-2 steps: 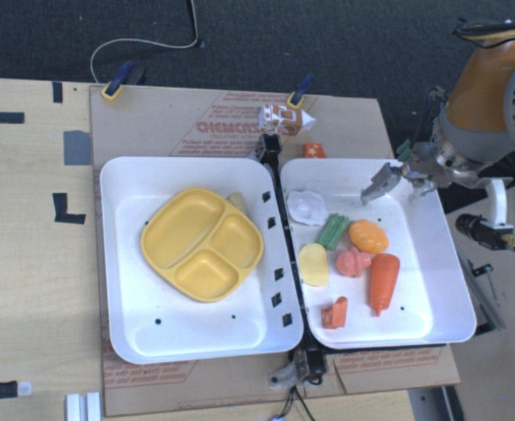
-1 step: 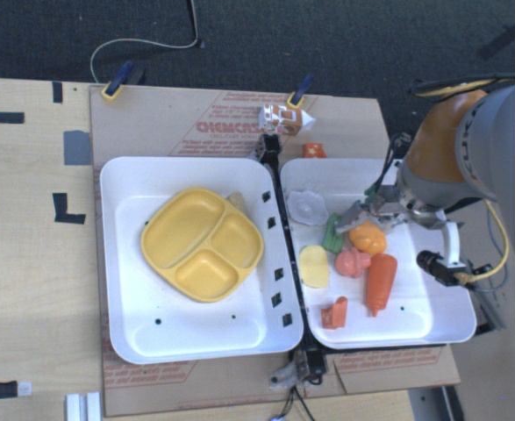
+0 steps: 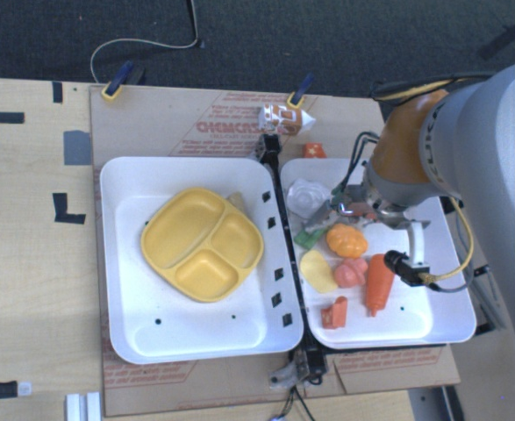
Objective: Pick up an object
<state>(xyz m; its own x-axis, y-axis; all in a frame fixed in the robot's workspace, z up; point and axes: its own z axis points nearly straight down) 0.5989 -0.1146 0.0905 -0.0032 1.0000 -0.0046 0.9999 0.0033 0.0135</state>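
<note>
The right bin [image 3: 441,318] holds several toy foods: an orange round piece [image 3: 346,239], a yellow piece [image 3: 317,271], a pink piece [image 3: 350,273], an orange carrot [image 3: 378,284], a small red piece [image 3: 334,312], a green piece [image 3: 309,235] and a crumpled clear wrapper [image 3: 304,196]. My gripper [image 3: 350,210] hangs low over the upper middle of this bin. It is just above the orange round piece and to the right of the wrapper. The wrist hides what lies directly under it.
A yellow compartment plate [image 3: 203,244] lies in the left bin [image 3: 125,323]. A black divider strip [image 3: 281,226] runs between the bins. A small wrapped item [image 3: 285,119] and an orange piece [image 3: 314,151] sit on the cardboard behind the bins. The arm's grey body [image 3: 489,174] covers the right bin's right side.
</note>
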